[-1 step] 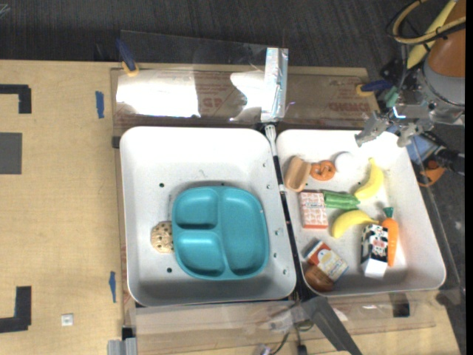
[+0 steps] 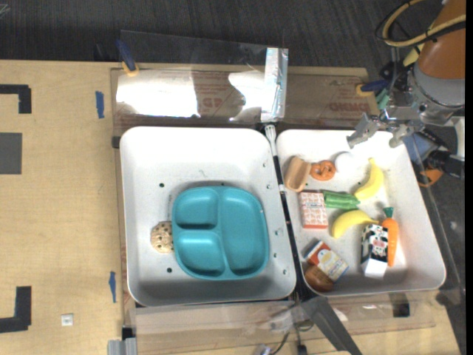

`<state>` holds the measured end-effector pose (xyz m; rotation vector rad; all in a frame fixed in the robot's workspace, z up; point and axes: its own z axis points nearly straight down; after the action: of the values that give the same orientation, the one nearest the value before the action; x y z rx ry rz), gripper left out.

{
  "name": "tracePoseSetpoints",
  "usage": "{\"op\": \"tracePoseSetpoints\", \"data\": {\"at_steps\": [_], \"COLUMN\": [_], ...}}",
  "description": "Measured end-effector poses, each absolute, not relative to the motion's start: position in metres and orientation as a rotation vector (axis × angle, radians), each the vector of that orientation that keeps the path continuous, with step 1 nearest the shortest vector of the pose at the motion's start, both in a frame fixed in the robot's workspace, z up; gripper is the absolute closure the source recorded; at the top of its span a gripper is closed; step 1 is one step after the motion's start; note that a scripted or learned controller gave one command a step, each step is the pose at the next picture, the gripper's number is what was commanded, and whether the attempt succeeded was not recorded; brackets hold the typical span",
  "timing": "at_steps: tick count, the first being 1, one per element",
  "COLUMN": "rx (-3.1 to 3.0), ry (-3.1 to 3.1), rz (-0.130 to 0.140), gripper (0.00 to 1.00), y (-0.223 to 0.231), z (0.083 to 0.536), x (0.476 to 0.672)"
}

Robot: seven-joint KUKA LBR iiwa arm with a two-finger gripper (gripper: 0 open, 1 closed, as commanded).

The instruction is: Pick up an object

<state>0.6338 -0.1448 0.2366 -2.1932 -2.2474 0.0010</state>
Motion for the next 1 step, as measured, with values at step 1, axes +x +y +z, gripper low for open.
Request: {"op": "tracePoseSetpoints", "data": {"at_steps": [1], "rx": [-2.132], "ry": [-2.324], "rz": [-0.009], "gripper": [0.00], "y": [-0.1848], "z": [0.1014], "x": [0.6233]}}
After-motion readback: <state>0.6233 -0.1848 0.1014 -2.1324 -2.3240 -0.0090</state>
